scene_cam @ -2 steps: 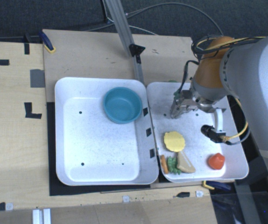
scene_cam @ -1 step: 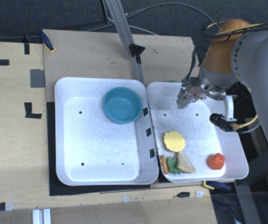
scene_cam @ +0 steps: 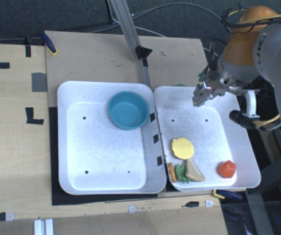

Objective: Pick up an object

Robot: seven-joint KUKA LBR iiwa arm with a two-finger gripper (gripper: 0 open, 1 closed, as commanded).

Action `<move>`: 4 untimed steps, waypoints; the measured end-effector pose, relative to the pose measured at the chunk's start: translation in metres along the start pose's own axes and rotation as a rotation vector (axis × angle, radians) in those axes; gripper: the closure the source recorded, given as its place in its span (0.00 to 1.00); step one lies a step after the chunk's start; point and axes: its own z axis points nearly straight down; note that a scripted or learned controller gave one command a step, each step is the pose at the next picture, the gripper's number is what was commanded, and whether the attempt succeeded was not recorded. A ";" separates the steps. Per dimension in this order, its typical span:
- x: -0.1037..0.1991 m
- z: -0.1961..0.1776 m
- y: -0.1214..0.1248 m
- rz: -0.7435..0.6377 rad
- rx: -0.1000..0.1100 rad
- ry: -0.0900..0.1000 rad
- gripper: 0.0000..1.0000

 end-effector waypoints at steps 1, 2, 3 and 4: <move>0.000 -0.019 0.000 -0.001 0.002 0.001 1.00; 0.053 -0.019 -0.006 -0.004 0.003 0.001 1.00; 0.111 -0.028 -0.003 -0.005 0.003 0.002 1.00; 0.159 -0.036 0.006 -0.004 0.002 0.001 1.00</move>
